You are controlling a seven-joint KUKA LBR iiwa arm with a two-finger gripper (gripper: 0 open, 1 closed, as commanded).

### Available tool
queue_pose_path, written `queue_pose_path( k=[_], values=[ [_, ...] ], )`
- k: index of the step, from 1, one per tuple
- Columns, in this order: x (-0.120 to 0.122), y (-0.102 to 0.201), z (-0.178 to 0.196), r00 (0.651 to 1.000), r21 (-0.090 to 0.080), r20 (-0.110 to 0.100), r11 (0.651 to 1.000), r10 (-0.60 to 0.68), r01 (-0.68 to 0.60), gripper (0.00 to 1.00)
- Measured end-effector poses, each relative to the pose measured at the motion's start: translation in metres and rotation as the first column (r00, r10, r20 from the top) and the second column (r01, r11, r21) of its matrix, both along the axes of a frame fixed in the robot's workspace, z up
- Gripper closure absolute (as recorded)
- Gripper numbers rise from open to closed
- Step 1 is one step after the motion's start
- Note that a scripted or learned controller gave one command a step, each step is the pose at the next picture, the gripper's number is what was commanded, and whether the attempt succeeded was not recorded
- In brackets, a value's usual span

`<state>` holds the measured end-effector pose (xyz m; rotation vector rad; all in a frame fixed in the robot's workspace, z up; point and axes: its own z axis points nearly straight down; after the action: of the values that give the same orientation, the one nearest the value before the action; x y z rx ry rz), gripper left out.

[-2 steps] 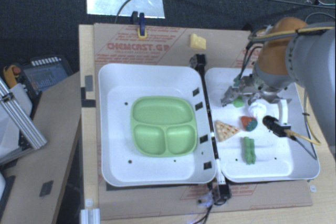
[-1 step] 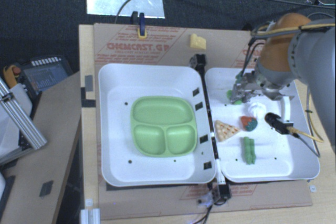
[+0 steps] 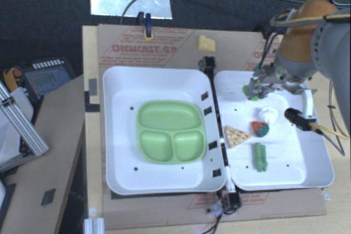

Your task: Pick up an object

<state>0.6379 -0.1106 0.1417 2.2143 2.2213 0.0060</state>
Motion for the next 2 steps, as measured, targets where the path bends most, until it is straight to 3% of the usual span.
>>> queue_pose_path(
  k=[2],
  values=[
    [0.019,-0.002,0.110,1.000,0.000,0.001,1.000,0.002,-0.002,1.00]
  ],
)
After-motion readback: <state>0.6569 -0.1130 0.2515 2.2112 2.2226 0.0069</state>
